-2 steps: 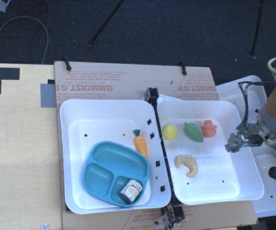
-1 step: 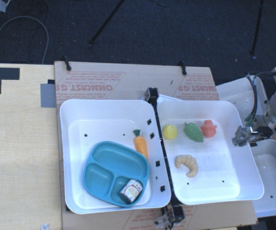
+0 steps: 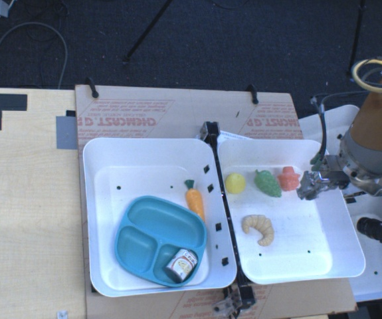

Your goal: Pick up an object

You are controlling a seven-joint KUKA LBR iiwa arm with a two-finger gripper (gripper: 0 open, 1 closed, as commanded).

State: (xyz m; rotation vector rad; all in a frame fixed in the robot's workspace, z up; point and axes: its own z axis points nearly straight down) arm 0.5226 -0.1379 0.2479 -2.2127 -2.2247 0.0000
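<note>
I have the tabletop [image 3: 31, 198] in front of me with two white bins on it: the left bin [image 3: 104, 178] and the right bin [image 3: 340, 251], touching along the middle. The arm [image 3: 370, 131] reaches in from the right, over the right bin's right wall.

In the left bin lies a blue divided plate [image 3: 147, 234], with a small jar [image 3: 182, 265] lying in its near compartment and a toy carrot [image 3: 194, 200] just beside the plate's far right edge.

In the right bin I see a croissant [image 3: 260, 228] near the middle and, along the far side, a yellow ball [image 3: 235, 183], a green toy [image 3: 268, 183] and a red toy [image 3: 288, 178].

The pincer [image 3: 308, 185] hangs just right of the red toy, close to it or touching; I cannot tell whether its fingers are apart or together.

I take the red toy as the likeliest target. I judge it light, rigid plastic, somewhat slick, best taken across its narrow middle.
</note>
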